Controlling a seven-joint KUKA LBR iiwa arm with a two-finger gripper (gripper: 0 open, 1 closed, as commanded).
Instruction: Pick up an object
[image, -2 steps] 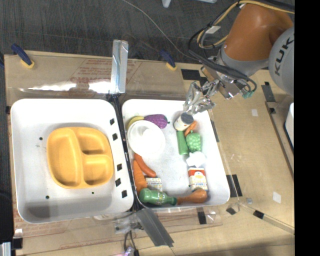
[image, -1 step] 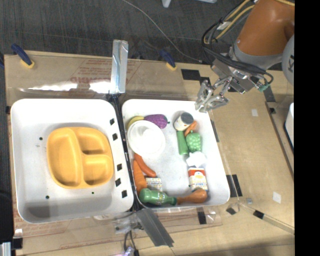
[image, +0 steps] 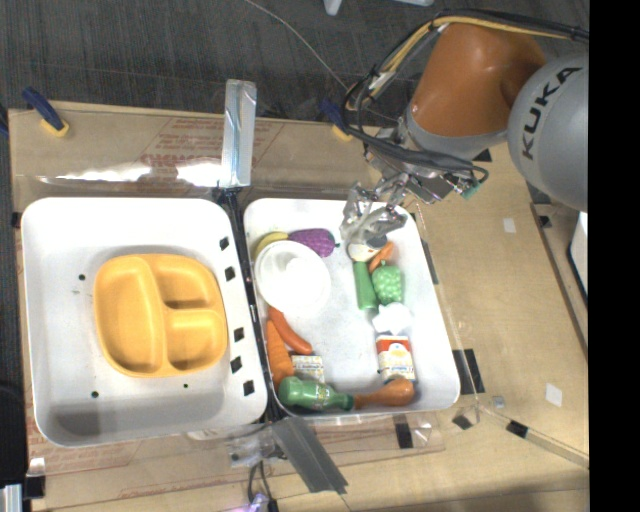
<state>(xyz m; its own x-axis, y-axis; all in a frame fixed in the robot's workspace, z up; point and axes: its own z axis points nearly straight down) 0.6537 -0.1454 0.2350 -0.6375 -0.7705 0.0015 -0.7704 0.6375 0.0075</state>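
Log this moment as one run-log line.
claw: over right bin's far edge | held: cannot tell | yellow tray: left bin

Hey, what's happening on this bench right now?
A grey KUKA arm with an orange band reaches in from the right and holds its tool low over the far edge of the right white bin. That bin holds toy food: a white round bowl, a purple grape bunch, a green cylinder, orange carrots and a small bottle with a white cap. The left white bin holds a yellow divided tray. Nothing visibly sits between the tool's fingers.
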